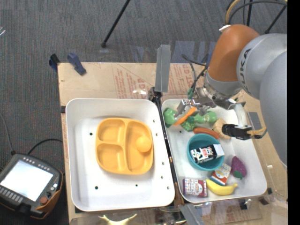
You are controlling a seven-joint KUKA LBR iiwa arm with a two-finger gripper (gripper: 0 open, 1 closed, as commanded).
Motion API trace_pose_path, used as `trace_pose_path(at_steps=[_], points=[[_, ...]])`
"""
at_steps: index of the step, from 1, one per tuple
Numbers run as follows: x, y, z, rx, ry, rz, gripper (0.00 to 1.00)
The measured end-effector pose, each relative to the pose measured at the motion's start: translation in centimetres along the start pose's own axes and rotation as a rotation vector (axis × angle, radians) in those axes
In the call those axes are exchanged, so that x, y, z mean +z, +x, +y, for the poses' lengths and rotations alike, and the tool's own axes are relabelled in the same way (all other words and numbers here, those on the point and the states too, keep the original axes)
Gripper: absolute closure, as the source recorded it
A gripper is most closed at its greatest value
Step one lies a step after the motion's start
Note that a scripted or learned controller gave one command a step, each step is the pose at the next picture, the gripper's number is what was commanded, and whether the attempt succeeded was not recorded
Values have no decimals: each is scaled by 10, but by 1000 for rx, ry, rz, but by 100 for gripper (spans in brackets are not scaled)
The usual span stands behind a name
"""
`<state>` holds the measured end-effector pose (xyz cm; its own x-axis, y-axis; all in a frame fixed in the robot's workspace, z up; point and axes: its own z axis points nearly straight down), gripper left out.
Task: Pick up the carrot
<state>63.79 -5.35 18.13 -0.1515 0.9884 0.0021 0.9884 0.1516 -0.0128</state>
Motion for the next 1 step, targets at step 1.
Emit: trace_pose_path(at_steps=[1], points=[[76,-49,2,161,-22,-7,0]])
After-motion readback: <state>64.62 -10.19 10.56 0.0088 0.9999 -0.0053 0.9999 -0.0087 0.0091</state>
